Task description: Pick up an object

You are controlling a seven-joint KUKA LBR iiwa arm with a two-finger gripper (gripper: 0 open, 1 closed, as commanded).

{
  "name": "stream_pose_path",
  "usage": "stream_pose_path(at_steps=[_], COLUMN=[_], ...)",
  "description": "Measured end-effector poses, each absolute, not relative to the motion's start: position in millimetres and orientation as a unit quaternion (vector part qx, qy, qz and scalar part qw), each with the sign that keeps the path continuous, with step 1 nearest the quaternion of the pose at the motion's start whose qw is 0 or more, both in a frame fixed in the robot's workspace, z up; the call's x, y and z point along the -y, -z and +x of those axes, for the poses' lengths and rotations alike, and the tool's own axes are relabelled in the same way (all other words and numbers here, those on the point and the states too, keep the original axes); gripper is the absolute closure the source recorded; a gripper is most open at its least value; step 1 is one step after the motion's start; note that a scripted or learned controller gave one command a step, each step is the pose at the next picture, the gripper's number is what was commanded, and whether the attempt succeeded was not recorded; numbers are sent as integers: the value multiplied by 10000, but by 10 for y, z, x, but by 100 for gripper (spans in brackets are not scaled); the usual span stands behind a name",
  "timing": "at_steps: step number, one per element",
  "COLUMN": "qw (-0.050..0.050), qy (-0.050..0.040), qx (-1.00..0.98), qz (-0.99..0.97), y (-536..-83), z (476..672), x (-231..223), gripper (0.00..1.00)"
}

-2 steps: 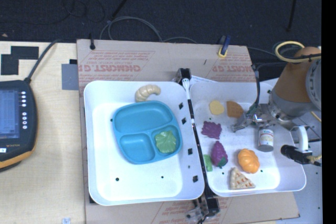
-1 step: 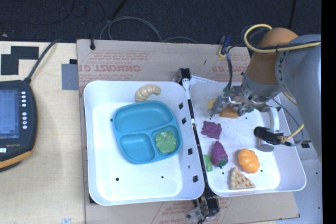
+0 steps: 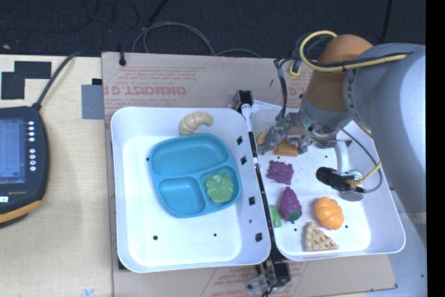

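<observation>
My gripper (image 3: pixel 280 138) is low over the far left corner of the right bin (image 3: pixel 379 236), close to the divider between the bins. A small orange-brown item (image 3: pixel 286 147) lies right at it, partly hidden by the gripper. Nearer the front of the same bin are a purple grape bunch (image 3: pixel 279 171), a dark purple piece (image 3: pixel 290 204), a small green piece (image 3: pixel 276 217), an orange pumpkin-like toy (image 3: pixel 329 212) and a tan wedge-shaped slice (image 3: pixel 318 239).
The left bin (image 3: pixel 139 240) holds a blue divided plate (image 3: pixel 184 177) with a green leafy piece (image 3: pixel 220 187) in its right compartment, and a beige croissant (image 3: pixel 195 122) behind it. A black cable fitting (image 3: pixel 337 179) hangs over the right bin. A teach pendant (image 3: pixel 17 156) lies at far left.
</observation>
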State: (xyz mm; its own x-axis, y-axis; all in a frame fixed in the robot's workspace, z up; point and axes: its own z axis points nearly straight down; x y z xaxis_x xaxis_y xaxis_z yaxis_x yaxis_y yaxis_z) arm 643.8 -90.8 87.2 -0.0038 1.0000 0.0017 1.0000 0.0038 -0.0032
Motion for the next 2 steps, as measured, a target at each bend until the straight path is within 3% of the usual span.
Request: stream_pose_path(at_steps=[1, 2], qw=[36, 23], qy=[-23, -15], qx=[7057, 7042], qz=[-7085, -7100], y=[-868, -972], z=[5922, 5944], x=[853, 871], gripper=[0, 100])
